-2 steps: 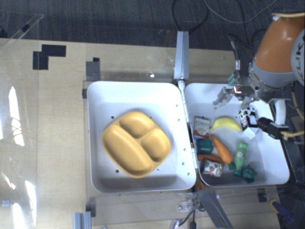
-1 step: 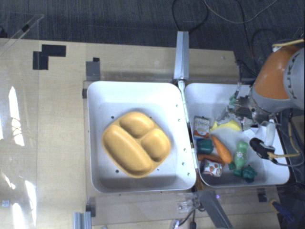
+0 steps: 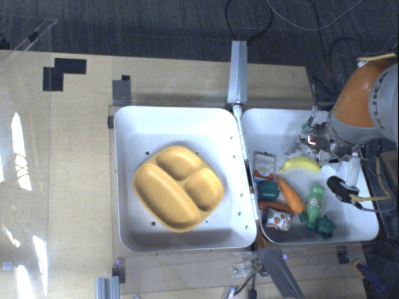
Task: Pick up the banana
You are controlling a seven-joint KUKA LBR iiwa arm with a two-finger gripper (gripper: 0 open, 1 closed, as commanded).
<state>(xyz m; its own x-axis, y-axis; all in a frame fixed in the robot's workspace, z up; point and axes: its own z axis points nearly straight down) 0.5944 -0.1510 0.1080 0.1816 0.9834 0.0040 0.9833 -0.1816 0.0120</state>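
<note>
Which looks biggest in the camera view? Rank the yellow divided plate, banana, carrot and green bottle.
1. Yellow divided plate, by far.
2. and 3. Banana and carrot look alike in length; no ranking between them.
4. Green bottle, slightly shorter.

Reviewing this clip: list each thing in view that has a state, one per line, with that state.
Yellow banana: lying in the right white bin, not lifted.
Orange carrot: lying flat, below the banana.
Green bottle: lying on its side.
Small printed can: tipped over near the bin's front wall.
Yellow three-compartment plastic tray: resting upright in the left white bin.
Two-finger gripper: just above the banana; finger state unclear.
</note>
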